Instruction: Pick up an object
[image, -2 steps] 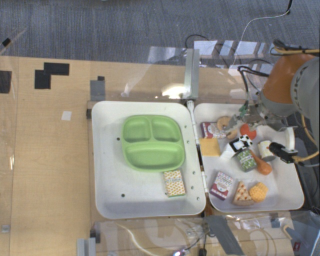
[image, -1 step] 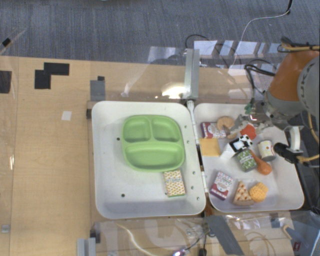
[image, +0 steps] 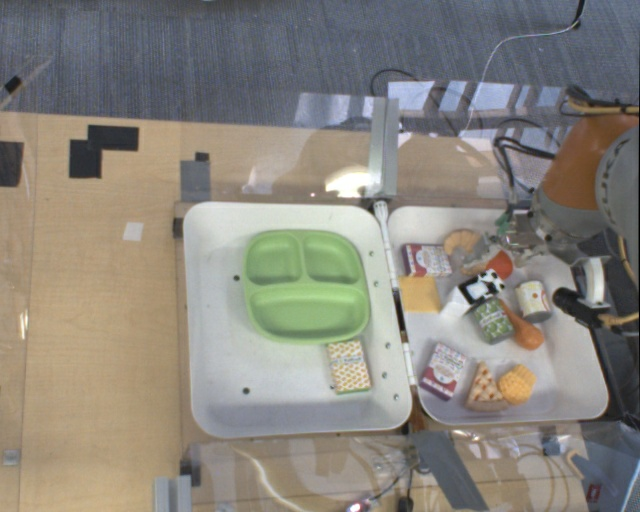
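The right bin (image: 590, 400) holds several toy foods. Among them are a maroon box (image: 427, 260), a yellow square (image: 419, 294), a tan pastry (image: 462, 241) and a black-and-white carton (image: 482, 286). A green can (image: 492, 320), a white cup (image: 532, 298), an orange carrot (image: 527, 333) and a red piece (image: 500, 265) lie close by. My gripper (image: 516, 236) hangs over the bin's far right part, just above the red piece and right of the pastry. Nothing is visibly held.
Near the right bin's front lie a red box (image: 443, 370), a pizza slice (image: 485, 388) and an orange waffle (image: 517, 382). The left bin (image: 210, 330) holds a green divided plate (image: 305, 285) and a patterned box (image: 349, 366). A metal divider (image: 392, 300) separates the bins.
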